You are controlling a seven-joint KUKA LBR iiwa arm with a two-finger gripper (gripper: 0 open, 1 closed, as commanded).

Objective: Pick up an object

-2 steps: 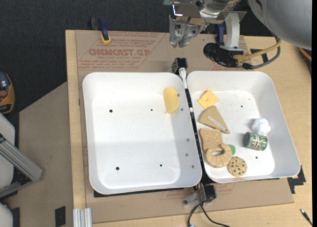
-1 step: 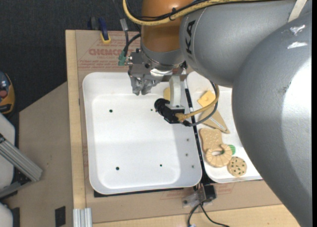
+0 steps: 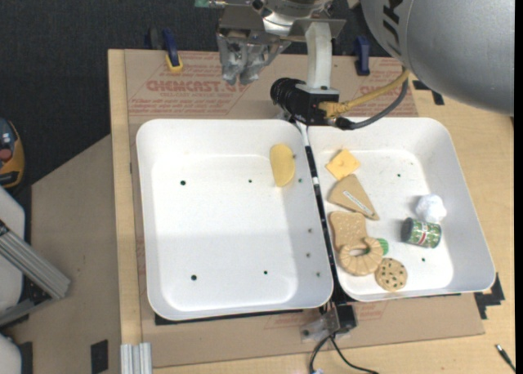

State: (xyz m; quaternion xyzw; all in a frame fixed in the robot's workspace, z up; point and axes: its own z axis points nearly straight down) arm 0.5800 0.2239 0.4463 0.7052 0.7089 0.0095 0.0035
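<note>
The gripper (image 3: 243,60) was seen raised behind the left bin (image 3: 155,225), apparently empty, its opening indiscernible; the yellow piece (image 3: 283,165) lay nearward, lengthwise front-to-back.

The two bins, left (image 3: 163,225) and right (image 3: 466,201), looked like smooth white plastic with a soft sheen. Under them the counter (image 3: 131,103) was a matt brown board, like cardboard or fibreboard, printed with faded red lettering. The arm (image 3: 441,13) had a smooth grey satin shell, and the hand (image 3: 245,58) looked like bare dull metal. The small green can (image 3: 422,233) seemed glossy, and the cookie (image 3: 391,273) looked matt and rough.
</note>
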